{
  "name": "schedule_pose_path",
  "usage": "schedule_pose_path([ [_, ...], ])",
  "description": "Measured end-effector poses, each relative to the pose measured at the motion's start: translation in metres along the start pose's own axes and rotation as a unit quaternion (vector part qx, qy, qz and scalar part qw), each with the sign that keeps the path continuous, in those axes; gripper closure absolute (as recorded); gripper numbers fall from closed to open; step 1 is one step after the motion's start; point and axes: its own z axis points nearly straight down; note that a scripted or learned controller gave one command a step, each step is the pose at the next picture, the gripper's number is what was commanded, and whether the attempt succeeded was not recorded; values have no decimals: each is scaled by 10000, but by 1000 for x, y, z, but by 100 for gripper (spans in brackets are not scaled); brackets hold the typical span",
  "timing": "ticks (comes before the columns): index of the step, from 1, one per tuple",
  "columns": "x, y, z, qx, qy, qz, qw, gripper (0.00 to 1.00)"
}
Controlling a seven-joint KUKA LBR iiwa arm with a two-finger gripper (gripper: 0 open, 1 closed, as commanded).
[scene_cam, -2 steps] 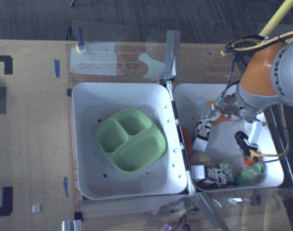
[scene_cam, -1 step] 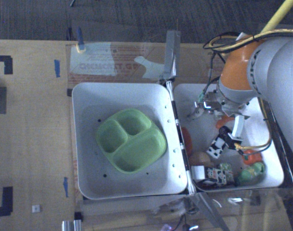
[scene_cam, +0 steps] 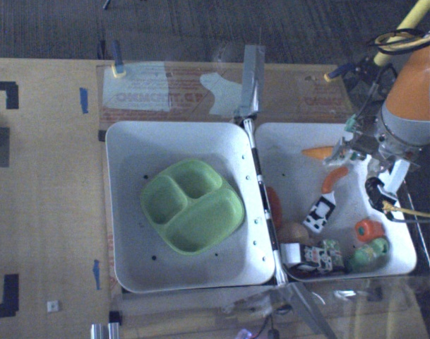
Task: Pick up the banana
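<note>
The gripper (scene_cam: pixel 347 149) hangs low over the far side of the right bin (scene_cam: pixel 299 134), near the desk's (scene_cam: pixel 45 210) far right corner. From this slant its own state, clenched or released, cannot be told, and nothing is plainly held.

I cannot pick out the banana with certainty. Just beside the gripper lie a pale orange tapered piece (scene_cam: pixel 315 152) and a curved orange-red piece (scene_cam: pixel 332 179); by shape either might be it, though the colour argues against that.

The other things crowd the bin's near edge: a black-and-white spotted block (scene_cam: pixel 318 215), a printed carton (scene_cam: pixel 322 256), a green lump (scene_cam: pixel 371 253) and a small orange piece (scene_cam: pixel 368 229).

The green divided plate (scene_cam: pixel 192 205) lies alone in the left bin (scene_cam: pixel 130 154). The gripper's place probably means the program is aiming at the orange pieces.
</note>
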Motion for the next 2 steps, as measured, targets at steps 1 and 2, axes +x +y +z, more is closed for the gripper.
schedule_pose_path([
  [1, 42, -31, 94, 1, 6, 1189, 9929, 0],
  [2, 40, 27, 95, 17, -3, 3461, 9382, 0],
])
